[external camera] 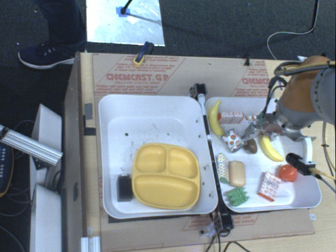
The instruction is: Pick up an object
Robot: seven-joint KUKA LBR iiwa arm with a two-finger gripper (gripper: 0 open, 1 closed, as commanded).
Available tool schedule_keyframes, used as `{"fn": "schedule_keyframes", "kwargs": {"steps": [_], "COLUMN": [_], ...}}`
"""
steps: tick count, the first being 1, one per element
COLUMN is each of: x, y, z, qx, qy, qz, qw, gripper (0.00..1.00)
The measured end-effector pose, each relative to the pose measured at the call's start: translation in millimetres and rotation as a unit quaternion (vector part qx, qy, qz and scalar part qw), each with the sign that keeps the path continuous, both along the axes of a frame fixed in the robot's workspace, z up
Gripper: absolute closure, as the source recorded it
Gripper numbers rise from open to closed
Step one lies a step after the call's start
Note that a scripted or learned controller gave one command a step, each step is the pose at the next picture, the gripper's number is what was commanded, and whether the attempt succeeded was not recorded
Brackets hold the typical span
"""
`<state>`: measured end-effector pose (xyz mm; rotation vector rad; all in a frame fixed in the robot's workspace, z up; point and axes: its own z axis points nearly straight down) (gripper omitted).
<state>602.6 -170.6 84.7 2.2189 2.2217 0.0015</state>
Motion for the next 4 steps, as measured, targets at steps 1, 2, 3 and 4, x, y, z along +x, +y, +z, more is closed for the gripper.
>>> {"fn": "schedule_keyframes", "kwargs": {"steps": [1, 2, 3, 4], "x": [1, 1, -14, -15], "y": [0, 21, 14, 14], "z": [11, 48, 107, 106], "qx": [-0.0002, 0.0003, -0.0005, -0.0002], "qy": [-0.001, -0.001, -0.001, -0.001], "qz": [0.001, 0.001, 0.0, 0.0], "qw": [1.0, 1.0, 1.0, 1.0], "gripper": [1.0, 1.0, 1.0, 0.0]}}
